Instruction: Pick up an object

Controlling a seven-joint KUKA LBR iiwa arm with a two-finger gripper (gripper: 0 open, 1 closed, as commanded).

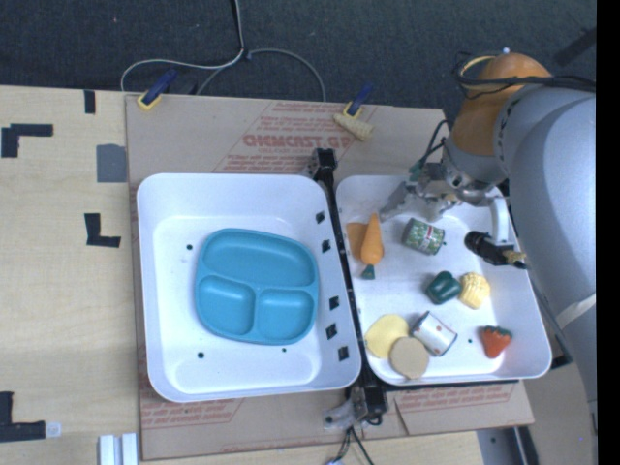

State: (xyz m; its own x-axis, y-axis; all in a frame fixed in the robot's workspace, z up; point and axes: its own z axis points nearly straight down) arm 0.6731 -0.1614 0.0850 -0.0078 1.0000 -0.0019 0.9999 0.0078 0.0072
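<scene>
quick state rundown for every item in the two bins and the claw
blue tray: flat, upright, in the left bin
carrot: lying down, right bin
green can: on its side
red-and-white can: on its side
strawberry: lying near the corner
corn: touching the green pepper
claw: low over the right bin, nothing seen held

Pincer (pixel 418 194) above right bin (pixel 387 190), toys

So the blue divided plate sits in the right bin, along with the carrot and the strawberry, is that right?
Not quite. The camera view shows the blue divided plate alone in the left bin. The carrot and the strawberry do lie in the right bin, as you said.
</scene>
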